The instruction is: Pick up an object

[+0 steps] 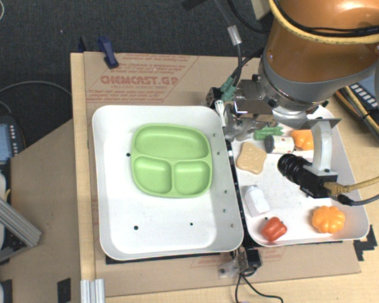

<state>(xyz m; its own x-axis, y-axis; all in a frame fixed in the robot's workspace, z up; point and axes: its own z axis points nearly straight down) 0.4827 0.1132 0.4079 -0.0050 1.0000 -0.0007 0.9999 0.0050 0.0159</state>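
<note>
The right bin [357,188] holds a tan bread-like piece [251,158], a small white object [257,201], a red pepper [273,228] and an orange pumpkin [328,219]. An orange and white item with a green end [289,141] lies partly under the arm. The grey arm with its orange band hangs over the far part of this bin and hides the floor there. My gripper [239,115] sits low at the bin's far left corner, just behind the tan piece. Nothing is visibly held.
The left bin [114,188] carries a green divided plate [172,160]. A black cylinder [301,173] on a white bracket juts from the wrist over the right bin's middle, trailing a cable. Both bins rest on a cardboard sheet [139,74].
</note>
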